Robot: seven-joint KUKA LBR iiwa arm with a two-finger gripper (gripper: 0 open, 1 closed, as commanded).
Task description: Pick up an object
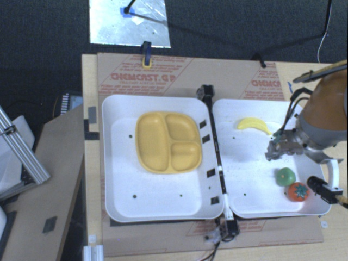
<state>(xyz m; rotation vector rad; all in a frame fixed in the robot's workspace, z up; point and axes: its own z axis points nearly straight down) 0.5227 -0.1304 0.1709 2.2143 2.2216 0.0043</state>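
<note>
A yellow banana (253, 125) lies near the back of the right bin (244, 200). A green round fruit (285, 176) and a red tomato-like fruit (297, 192) sit side by side at that bin's front right. My gripper (276, 148) hangs low over the right bin, between the banana and the green fruit, just above and left of the green one. The grey wrist and orange band (326, 99) rise behind it to the right.
The left bin (117, 200) holds a yellow divided plate (167, 141). A dark divider with clips (213, 145) runs between the bins. Cardboard lies under both bins, and a shiny metal sheet (129, 15) rests on the floor behind.
</note>
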